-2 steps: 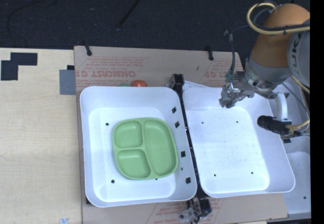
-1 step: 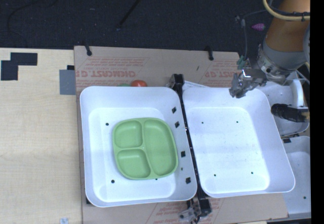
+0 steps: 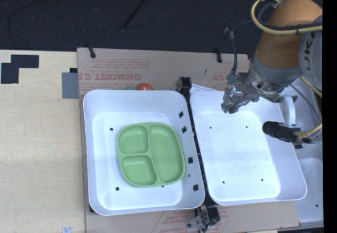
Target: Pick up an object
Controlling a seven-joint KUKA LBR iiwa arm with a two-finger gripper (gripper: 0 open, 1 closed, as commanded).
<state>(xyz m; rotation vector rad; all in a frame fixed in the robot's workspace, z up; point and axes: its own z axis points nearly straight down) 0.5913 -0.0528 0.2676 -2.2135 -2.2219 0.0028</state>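
Note:
A light green divided plate (image 3: 150, 154) with three compartments lies flat in the left bin (image 3: 100, 116). My gripper (image 3: 231, 104) hangs over the far edge of the right bin (image 3: 274, 184), well to the right of the plate and apart from it. Nothing shows between its fingers. The grey arm with its orange band (image 3: 288, 27) comes in from the upper right.
A small red-orange object (image 3: 144, 87) sits on the cardboard just behind the left bin's far rim. A black divider strip (image 3: 190, 137) runs between the two bins. A black cylindrical part (image 3: 278, 131) juts over the right bin's right side.

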